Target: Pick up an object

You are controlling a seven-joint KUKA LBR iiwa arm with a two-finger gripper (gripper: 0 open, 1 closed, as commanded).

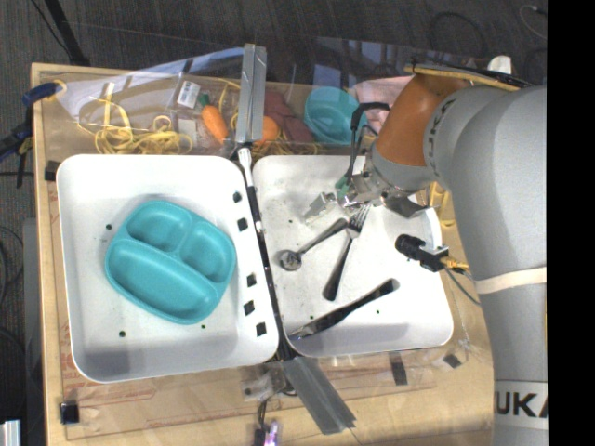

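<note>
Hovering just above the fork [342,254] head, the pincer [353,196]; its state I cannot tell.

You are looking at a robotics lab bench; a grey KUKA arm [483,212] reaches over two white bins [84,342] fixed on a wooden board [186,393]; cables [19,137] trail over dark carpet [139,17]; test props fill a clear bag [139,110].

Teal tray [170,260], 2 white bins [149,347] (plain), black-handled fork [342,256].
</note>
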